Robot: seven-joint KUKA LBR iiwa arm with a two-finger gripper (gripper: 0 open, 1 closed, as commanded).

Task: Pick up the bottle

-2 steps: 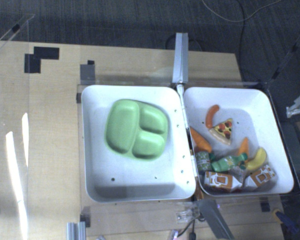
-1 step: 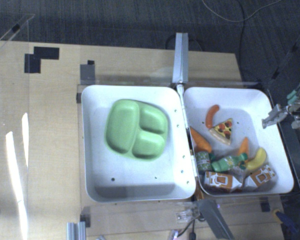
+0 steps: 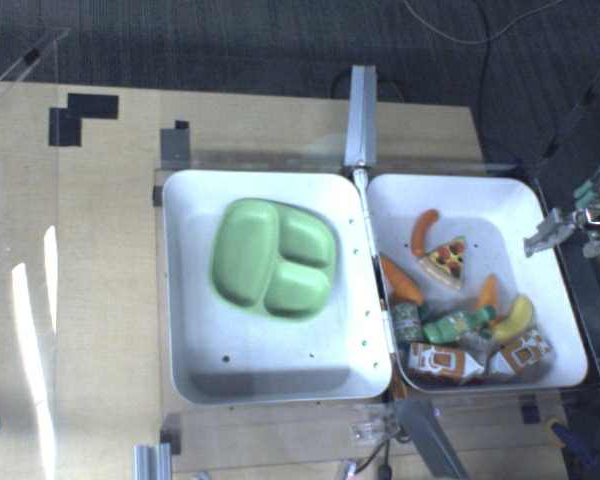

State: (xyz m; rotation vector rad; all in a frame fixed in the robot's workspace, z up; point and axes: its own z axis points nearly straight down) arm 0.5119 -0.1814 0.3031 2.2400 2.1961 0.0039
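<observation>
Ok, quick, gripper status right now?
Gripper: at the right bin's right rim, away from the green bottle; cannot tell whether it is open or shut.

We're looking down on a pale wooden bench (image 3: 100, 268), dark carpet (image 3: 230, 18) behind it, a black cable (image 3: 480, 33) looping across.

Green bottle (image 3: 458, 324) lies among toy food in the right bin (image 3: 510, 193).

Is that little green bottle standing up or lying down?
Lying down: the green bottle rests on its side among toy food in the right bin.
</observation>
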